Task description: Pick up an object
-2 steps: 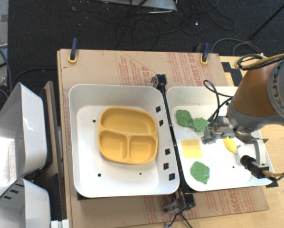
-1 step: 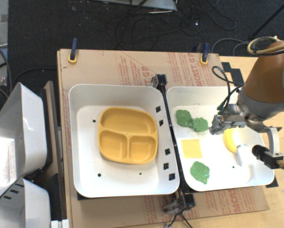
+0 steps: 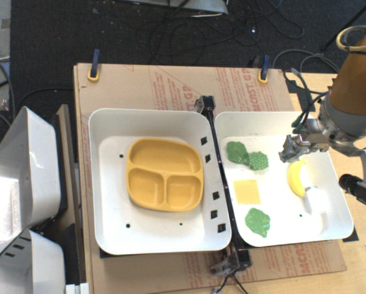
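You see the gripper (image 3: 295, 150) above the right bin (image 3: 336, 225), just beside the banana (image 3: 297, 179); its opening cannot be determined.

We see two bins side by side. The left bin (image 3: 103, 182) holds a tray (image 3: 165, 174) in its middle. The right bin (image 3: 275, 124) holds a banana (image 3: 296, 179) near its right edge and a cheese slice (image 3: 246, 191) in its middle.
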Action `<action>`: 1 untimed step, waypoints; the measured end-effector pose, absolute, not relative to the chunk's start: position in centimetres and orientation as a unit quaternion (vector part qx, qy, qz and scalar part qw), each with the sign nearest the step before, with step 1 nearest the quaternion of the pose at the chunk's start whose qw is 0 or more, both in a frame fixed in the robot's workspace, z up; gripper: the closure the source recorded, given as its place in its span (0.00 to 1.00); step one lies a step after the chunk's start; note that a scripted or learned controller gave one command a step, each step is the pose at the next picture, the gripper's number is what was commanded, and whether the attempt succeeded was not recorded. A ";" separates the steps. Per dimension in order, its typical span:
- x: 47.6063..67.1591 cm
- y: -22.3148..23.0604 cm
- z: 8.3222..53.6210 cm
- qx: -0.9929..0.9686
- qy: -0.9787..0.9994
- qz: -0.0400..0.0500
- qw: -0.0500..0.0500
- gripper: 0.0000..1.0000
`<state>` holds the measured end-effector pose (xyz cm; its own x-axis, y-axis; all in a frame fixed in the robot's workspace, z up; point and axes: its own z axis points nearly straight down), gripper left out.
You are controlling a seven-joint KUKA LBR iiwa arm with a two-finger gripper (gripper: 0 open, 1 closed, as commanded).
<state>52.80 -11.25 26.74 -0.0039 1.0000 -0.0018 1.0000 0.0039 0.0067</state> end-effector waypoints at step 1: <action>54.6 -5.6 27.1 0.704 0.710 0.001 0.001 1.00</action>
